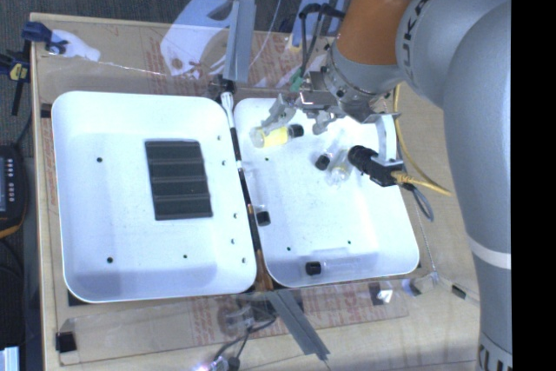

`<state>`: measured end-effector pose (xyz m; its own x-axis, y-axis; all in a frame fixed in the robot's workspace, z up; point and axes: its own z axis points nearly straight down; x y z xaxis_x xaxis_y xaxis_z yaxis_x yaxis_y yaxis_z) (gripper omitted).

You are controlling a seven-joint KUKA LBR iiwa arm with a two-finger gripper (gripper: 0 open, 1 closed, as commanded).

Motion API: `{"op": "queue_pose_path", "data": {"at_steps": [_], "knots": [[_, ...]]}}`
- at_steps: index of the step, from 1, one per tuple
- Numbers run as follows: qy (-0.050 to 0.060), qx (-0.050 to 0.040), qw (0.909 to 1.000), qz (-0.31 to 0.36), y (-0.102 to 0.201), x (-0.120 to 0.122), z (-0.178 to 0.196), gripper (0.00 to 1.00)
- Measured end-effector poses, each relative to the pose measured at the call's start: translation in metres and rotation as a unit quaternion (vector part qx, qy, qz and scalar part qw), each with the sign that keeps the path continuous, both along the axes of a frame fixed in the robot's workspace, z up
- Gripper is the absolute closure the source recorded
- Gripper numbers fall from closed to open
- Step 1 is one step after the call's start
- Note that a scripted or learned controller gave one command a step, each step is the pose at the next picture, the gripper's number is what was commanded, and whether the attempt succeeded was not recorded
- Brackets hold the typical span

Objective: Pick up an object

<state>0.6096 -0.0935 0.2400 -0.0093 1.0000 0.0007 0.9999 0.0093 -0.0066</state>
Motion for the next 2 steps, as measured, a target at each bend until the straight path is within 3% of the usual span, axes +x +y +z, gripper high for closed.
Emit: {"op": "queue_pose_path", "data": {"at_steps": [1,2], "knots": [[0.0,0.0,0.9986,0.054,-0.039,0.003,-0.147,0.0],[-0.003,-0.0001,0.9961,0.088,-0.104,0.039,-0.147,0.0]]}}
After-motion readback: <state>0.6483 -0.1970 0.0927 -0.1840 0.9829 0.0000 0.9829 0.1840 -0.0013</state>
